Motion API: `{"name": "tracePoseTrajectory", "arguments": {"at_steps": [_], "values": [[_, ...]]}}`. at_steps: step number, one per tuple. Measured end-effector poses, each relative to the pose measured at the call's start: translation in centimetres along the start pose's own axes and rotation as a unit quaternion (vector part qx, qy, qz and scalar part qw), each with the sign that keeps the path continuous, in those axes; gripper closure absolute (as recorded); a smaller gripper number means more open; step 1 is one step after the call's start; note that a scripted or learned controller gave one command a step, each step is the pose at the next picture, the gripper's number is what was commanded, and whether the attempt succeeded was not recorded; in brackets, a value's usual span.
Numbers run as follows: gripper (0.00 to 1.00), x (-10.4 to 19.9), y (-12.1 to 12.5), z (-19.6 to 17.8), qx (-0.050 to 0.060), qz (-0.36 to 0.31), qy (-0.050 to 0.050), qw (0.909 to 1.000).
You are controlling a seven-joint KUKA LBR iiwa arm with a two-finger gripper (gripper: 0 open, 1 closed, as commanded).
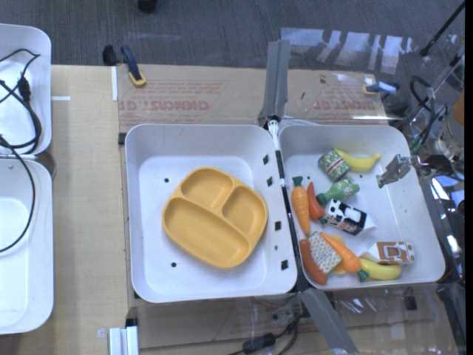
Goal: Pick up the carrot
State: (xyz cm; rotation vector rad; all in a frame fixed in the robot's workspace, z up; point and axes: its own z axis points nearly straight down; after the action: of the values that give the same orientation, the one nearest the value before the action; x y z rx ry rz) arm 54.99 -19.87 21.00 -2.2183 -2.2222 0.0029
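An orange carrot (301, 207) with a green top lies along the left wall of the right bin (414, 220), pointing toward the front. A second carrot (341, 252) lies near the bin's front, its green end beside a banana (381, 270). My gripper (392, 170) hangs over the right side of this bin, well to the right of the first carrot and apart from every object. I see nothing held in it.
The right bin also holds a red pepper (314, 202), a cow-patterned carton (346, 216), a green bottle (341, 191), a green can (333, 164), a second banana (358, 160), a cracker (323, 252) and a small box (394, 253). A yellow divided plate (214, 217) sits in the left bin (148, 198).
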Motion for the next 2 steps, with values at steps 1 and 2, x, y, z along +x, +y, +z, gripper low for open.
{"name": "tracePoseTrajectory", "arguments": {"at_steps": [1,2], "values": [[0.00,4.1,-2.8,7.9,0.001,0.005,0.000,1.0000],[0.00,7.6,-7.2,11.9,-0.001,-0.127,-0.001,0.9919]]}}
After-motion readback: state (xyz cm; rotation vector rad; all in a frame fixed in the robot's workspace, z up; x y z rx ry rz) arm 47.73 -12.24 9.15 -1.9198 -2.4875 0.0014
